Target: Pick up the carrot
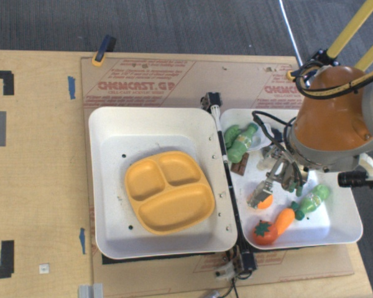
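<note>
Gripper (265, 194) sits low in right bin (345, 228), fingers close together around a small orange piece; firm hold or mere touch, cannot tell. Carrot (285, 220) lies free near front wall, tilted, between tomato (265, 232) and green vegetable (313, 200). Yellow divided plate (169, 191) occupies left bin (105, 166).

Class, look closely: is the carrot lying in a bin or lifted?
Lying: the carrot rests on the right bin's floor, beside the tomato.

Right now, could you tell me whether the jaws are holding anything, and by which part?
That cannot be told. The gripper hangs low in the right bin, with something small and orange at its tip. The carrot lies apart from it on the bin floor, beside a tomato.
</note>
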You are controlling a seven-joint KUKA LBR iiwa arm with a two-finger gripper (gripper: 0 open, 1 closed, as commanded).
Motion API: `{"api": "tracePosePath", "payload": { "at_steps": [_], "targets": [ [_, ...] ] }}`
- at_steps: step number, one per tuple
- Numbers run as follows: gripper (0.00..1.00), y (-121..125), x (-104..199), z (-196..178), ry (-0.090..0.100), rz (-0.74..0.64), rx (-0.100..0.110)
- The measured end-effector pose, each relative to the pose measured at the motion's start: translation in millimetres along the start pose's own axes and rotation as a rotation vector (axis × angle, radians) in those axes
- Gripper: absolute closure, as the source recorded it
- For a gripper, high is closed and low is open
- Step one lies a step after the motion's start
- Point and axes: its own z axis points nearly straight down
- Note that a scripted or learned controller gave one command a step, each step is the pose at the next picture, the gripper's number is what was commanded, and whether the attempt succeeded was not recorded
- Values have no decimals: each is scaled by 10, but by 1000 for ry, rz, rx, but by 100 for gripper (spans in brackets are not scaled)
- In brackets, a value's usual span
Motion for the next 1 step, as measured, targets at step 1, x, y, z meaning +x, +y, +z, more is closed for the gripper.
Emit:
{"api": "tracePosePath", "payload": {
  "at_steps": [1],
  "targets": [
    [0,-457,-246,993,3,-6,2]
  ]
}}
